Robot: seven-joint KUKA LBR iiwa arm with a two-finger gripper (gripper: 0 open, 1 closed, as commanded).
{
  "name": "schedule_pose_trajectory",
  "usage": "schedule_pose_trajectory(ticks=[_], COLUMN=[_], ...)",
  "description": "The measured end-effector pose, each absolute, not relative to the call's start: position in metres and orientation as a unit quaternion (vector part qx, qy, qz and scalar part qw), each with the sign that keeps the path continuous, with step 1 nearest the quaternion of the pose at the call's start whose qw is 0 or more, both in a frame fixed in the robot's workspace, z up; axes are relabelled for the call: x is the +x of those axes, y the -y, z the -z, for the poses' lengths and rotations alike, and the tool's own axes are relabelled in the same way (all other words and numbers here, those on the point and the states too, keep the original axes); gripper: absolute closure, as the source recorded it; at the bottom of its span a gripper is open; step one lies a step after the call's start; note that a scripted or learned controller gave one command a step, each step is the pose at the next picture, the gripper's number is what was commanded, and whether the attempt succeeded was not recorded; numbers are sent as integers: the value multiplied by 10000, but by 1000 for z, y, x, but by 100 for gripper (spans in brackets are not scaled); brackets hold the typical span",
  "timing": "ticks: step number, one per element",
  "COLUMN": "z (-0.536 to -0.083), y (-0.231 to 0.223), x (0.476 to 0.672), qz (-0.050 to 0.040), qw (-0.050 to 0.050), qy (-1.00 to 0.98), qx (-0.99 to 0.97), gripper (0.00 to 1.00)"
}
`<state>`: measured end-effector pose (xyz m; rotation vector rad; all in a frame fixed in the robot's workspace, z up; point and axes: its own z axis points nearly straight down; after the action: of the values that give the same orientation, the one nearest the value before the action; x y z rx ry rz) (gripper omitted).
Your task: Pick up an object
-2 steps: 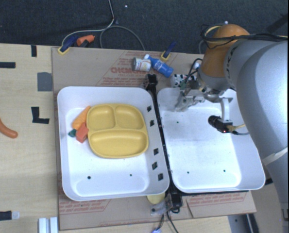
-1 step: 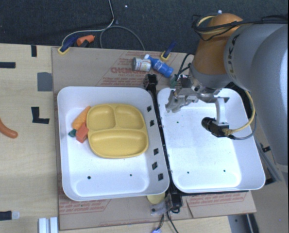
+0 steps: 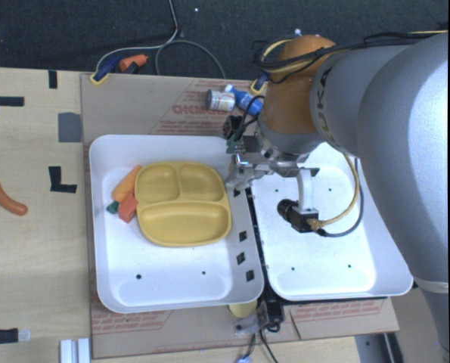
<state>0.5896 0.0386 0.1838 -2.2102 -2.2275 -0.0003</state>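
End effector (image 3: pixel 240 174) above the bins' shared edge, beside yellow plate (image 3: pixel 183 203); finger state indiscernible.

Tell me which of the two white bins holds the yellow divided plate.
The left bin. The yellow divided plate lies in it, with a toy carrot at its left side; the right bin lies under the arm.

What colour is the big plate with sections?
Yellow plate, seen in the camera view.

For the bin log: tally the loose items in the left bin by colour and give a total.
Yellow: 1, the divided plate
Orange: 1, the carrot-shaped piece
Red-orange: 1, the small piece under it
Total: 3
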Motion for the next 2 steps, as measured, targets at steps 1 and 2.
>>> schedule_pose_trajectory(ticks=[1,2], z=[-184,-201], y=[-34,72], x=[590,534], qz=[-6,-27], qw=[6,-3], qy=[7078,7030], qx=[-7064,-7112], gripper=[0,0])
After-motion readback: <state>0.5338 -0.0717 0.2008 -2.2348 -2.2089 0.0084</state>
